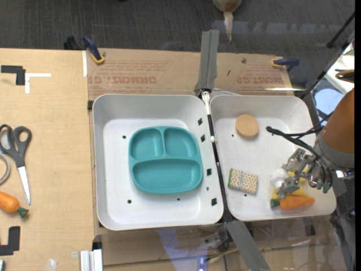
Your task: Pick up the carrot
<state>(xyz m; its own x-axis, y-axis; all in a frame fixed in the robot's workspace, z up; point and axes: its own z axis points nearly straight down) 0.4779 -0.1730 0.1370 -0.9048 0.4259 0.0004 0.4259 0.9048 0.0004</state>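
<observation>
The wooden surface [51, 151] is seen carrying two white bins: a left bin [104, 168] and a right bin [265, 205]. Scissors [18, 157] and a small carrot [9, 202] are laid at its left edge.

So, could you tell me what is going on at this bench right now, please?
The robot arm reaches in from the right, its gripper low in the right bin, just above the carrot in the near right corner. A round biscuit and a patterned sponge lie nearby; the left bin holds a teal divided plate.
</observation>
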